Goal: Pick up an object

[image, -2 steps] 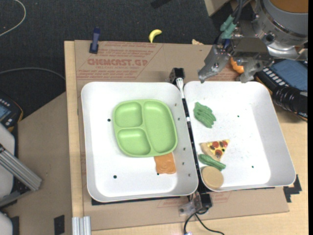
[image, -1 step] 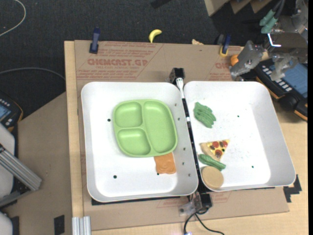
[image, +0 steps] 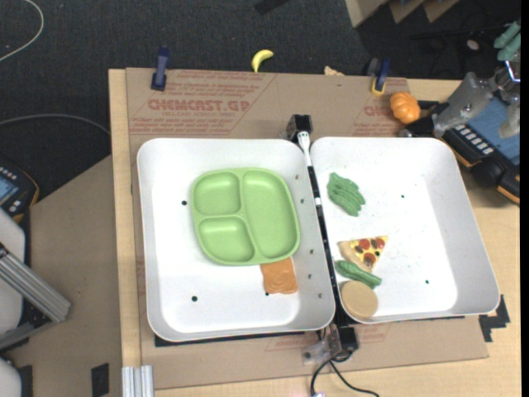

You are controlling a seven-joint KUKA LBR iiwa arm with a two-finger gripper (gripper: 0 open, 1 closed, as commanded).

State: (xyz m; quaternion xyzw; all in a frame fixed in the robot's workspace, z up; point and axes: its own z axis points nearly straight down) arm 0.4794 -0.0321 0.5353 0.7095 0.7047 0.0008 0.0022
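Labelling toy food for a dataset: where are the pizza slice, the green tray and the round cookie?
Pizza slice (image: 364, 251): camera view, its topped middle.
Green tray (image: 245, 216): camera view, central divider.
Cookie (image: 359, 299): camera view, its top face.

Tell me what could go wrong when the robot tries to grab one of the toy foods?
The pizza slice, green bean pod and tan round cookie lie bunched together, so a grab might catch the wrong one or push them apart. The orange piece lies flat against the green tray, which could block the grab.
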